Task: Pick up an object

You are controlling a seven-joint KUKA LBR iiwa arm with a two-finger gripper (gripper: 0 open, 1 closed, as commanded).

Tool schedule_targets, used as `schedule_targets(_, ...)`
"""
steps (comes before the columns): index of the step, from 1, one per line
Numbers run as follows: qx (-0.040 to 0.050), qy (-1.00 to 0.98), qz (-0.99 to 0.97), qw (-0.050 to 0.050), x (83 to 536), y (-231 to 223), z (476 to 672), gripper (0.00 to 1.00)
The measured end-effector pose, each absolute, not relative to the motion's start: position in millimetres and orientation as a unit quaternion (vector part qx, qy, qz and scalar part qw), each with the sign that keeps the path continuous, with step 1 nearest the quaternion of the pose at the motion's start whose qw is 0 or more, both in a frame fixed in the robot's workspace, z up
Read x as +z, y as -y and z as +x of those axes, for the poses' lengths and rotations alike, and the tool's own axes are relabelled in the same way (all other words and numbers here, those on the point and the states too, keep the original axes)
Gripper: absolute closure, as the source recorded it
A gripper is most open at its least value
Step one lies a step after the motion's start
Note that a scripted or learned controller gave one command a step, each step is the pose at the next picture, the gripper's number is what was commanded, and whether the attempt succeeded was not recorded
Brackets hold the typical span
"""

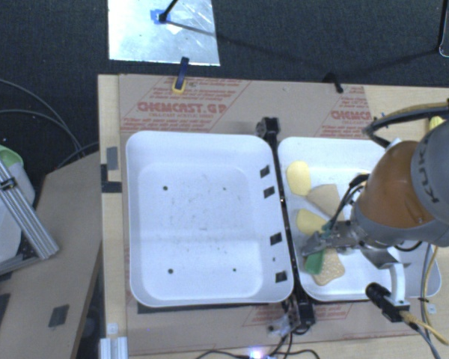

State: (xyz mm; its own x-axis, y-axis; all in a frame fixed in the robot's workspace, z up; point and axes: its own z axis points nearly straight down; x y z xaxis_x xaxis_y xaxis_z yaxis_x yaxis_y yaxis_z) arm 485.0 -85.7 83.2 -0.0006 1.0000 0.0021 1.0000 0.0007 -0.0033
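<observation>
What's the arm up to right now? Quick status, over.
Tool low in right bin, among the objects. Nothing seen held. Green piece and yellow lump beside it. Left bin untouched.

This is looking like a robotics lab or test cell, not a home. A desk (232,99) covered in printed protective sheeting is carrying two white bins (202,219), clamped together at the centre. An aluminium frame rail (19,208) is standing at nine o'clock, cables (30,103) are trailing over dark carpet at ten, and a metal plate (163,21) is lying at twelve.
</observation>
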Motion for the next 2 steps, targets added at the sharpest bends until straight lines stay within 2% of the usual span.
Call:
schedule_targets(1,-0.0014,0.708,-0.706,-0.001,95,86,487.9,1.0)
schedule_targets(2,-0.0062,0.711,-0.703,-0.005,209,28,523.9,1.0)
